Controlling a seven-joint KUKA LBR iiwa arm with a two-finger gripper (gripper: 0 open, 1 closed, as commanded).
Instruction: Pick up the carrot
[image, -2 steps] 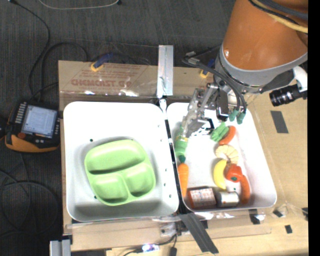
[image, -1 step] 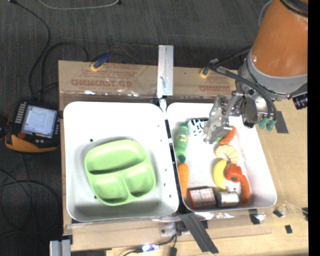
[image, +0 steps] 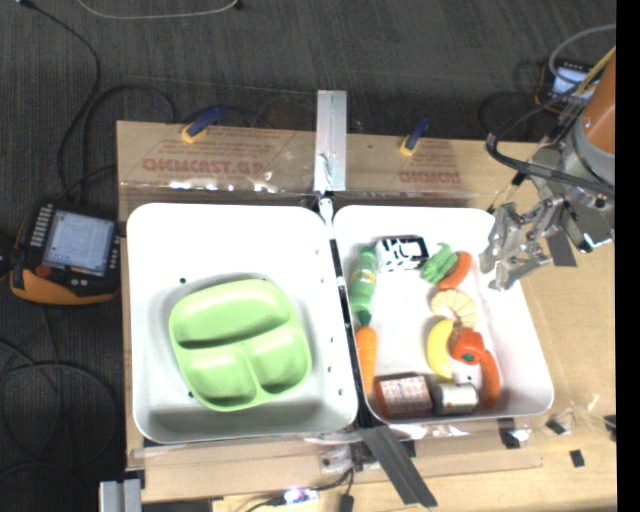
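Red lettering across cardboard sheet behind bins, upper left of frame: too blurred to read with certainty. Fainter red print on same sheet, upper right, unreadable. Black-and-white label in right bin: marks illegible. Handheld screen, left edge: display unreadable.

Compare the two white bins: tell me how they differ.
The left bin holds a single thing, a green divided plate; the right bin holds many small toy foods, among them a carrot and a banana. The claw hovers at the right bin's far edge, away from the left bin. Both are shallow, white and round-cornered.
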